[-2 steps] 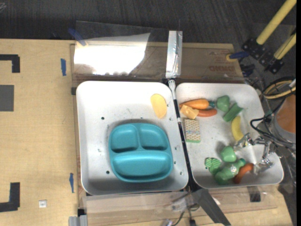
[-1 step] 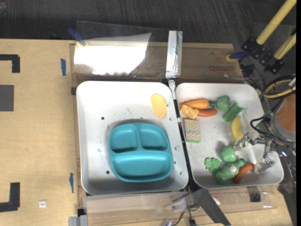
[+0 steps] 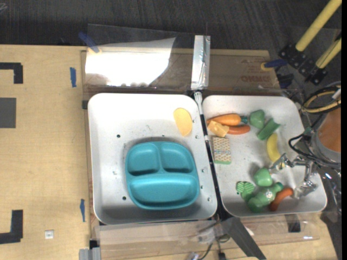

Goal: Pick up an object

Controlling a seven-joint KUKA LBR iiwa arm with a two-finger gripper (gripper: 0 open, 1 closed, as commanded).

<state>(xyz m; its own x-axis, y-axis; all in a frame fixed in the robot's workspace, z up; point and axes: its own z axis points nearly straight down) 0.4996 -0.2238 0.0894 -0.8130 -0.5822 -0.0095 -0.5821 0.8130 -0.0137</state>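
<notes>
- My gripper (image 3: 295, 173) hangs over the near right corner of the right bin (image 3: 238, 156), its two metal fingers (image 3: 281, 164) spread apart with nothing between them.
- Just beside my fingers, along the near edge of that bin, lies a heap of toy food: green pieces (image 3: 264, 177) and a red-orange piece (image 3: 282, 197).
- A yellow banana (image 3: 273, 147) lies toward the right edge of the same bin, near my fingers but apart from them.
- At the far edge of the right bin are an orange carrot (image 3: 230, 120), a yellow-orange piece (image 3: 217, 128) and another green piece (image 3: 262, 122).
- A small patterned packet (image 3: 222, 150) rests close to the left edge of the right bin.
- The left bin (image 3: 108, 123) carries a teal divided plate (image 3: 161, 173) toward its near edge and a yellow oval piece (image 3: 184, 121) in its far right corner.
</notes>
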